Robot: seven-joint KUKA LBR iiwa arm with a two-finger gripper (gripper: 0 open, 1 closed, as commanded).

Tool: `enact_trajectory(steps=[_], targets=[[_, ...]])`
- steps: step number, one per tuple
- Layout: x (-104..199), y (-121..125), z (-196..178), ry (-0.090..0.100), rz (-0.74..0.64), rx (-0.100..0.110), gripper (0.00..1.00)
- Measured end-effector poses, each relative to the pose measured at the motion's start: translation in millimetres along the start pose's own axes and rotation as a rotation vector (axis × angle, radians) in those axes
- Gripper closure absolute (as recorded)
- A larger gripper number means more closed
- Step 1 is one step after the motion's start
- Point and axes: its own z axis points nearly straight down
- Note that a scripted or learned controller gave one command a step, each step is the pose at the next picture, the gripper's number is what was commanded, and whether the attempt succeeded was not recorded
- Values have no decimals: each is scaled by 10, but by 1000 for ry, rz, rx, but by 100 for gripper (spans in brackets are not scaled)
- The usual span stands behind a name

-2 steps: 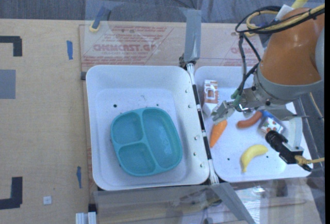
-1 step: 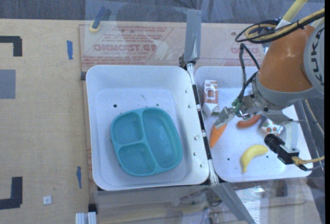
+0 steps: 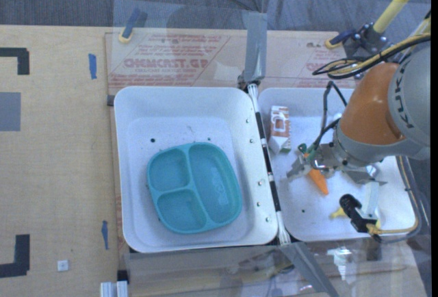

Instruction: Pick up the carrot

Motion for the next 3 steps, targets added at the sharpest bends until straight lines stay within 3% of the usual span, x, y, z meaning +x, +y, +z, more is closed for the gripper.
enact_trajectory(steps=[1, 2, 3], targets=[[-25, -2, -96, -1, 6, -2, 100], [881, -69, -892, 0, 26, 2, 100], [1173, 186, -1938, -1, -376, -1, 100]])
